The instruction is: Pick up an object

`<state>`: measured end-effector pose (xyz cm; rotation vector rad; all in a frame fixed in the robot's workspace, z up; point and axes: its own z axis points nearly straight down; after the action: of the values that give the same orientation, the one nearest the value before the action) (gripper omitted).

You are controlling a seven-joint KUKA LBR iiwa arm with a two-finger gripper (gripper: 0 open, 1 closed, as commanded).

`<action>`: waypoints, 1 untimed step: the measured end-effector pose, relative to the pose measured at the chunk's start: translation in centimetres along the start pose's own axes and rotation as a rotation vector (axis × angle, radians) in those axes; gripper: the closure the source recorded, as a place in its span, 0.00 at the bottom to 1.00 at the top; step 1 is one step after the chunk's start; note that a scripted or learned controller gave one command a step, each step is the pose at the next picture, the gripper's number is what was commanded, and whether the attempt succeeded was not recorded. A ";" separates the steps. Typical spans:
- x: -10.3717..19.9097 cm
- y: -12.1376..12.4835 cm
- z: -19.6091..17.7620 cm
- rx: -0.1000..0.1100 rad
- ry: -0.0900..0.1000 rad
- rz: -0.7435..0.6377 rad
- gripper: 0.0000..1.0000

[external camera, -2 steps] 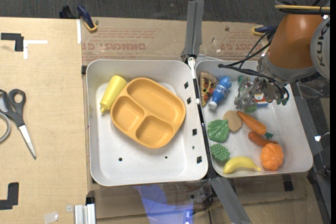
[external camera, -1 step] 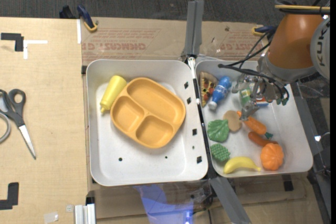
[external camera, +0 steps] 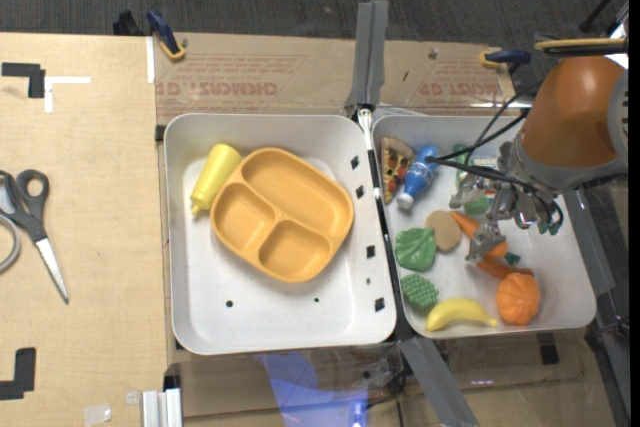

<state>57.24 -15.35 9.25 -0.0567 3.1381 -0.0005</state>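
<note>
1. The arm leans in from the right, and its gripper hangs low over the right bin, right in the thick of the toy food.
2. That is where the pickings are: a carrot, a pumpkin, a banana, a leaf, a green knobbly piece, a tan piece, a bottle and a pizza slice, all packed close together.
3. The left bin carries just a tray with a yellow bottle lying against its upper left edge, well away from the action.
4. The likely target is the carrot, since the gripper sits directly above it, with the tan piece just beside on the left.
5. Now the jaws. Cables and metalwork crowd the wrist, so I cannot tell whether they are spread or pressed together.
6. Nothing can be seen pinched between them; they may be touching the carrot's top, but the view is too cluttered to say.
7. My call: the pick is at the reaching stage, with no object lifted yet.
</note>
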 end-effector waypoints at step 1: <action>3.8 2.1 0.0 -0.001 0.001 0.040 0.00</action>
<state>53.33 -13.36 9.23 0.0064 3.1393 0.0007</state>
